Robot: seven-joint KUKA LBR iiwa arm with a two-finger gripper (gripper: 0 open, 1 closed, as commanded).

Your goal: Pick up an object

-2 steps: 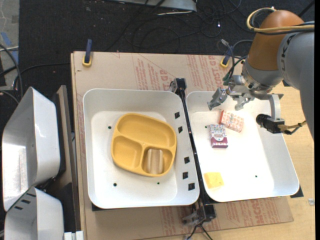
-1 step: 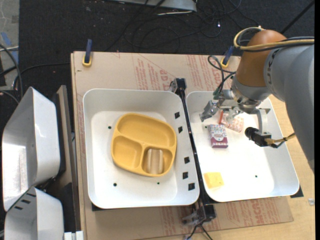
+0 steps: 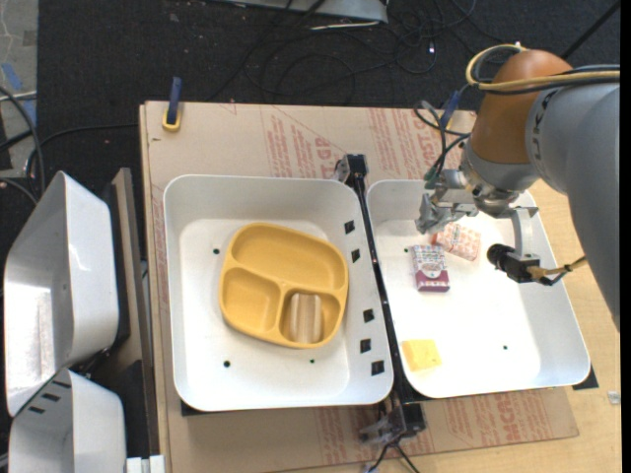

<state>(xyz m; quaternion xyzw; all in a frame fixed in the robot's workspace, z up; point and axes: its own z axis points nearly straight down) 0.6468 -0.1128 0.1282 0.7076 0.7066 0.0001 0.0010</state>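
Two white bins on cardboard; the gripper hovers at the right bin's twelve o'clock, grip state impossible to tell. It's the approach step: the pink packet lies just beside it at four o'clock, so next comes a short descent.

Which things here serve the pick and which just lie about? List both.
Job in hand: gripper, pink-and-white packet beside it, maroon packet, yellow square, right bin.

Lying about: yellow divided tray in left bin, blue-and-yellow clamp.
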